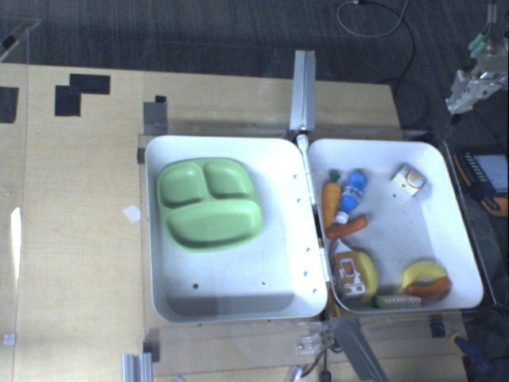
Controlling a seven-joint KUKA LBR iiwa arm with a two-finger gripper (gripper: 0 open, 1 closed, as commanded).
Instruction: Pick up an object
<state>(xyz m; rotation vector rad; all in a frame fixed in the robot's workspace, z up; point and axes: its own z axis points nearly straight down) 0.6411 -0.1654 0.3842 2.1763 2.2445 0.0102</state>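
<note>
No writing can be read on anything; the small white carton (409, 180) near the far right corner of the right bin (457, 213) carries an orange mark too small to make out, and the yellow packet (355, 274) near that bin's near left corner has a white and red-brown label that is equally illegible.

The counter (71, 237) is pale wood-grain board with black rectangular patches at its far left edge. Beyond its far edge lies dark carpet with a looped cable (374, 14). A grey metal post (303, 94) rises at the seam between the two bins.

The left bin (231, 305) is smooth white plastic with rounded corners. In its far left part sits a matte green compartment tray (210, 202) with three shallow wells.

In the right bin, along the left wall, lie a toy carrot (330, 198), a blue and white bottle (351, 196) and an orange-red sausage-shaped toy (347, 228), close together and touching. At the near right corner a yellow banana (423, 274) curves over another orange-red piece (429, 288).

The gripper (475, 86) hangs off the counter past the far right corner, over the carpet, holding nothing; whether it is wide or narrow cannot be told.
</note>
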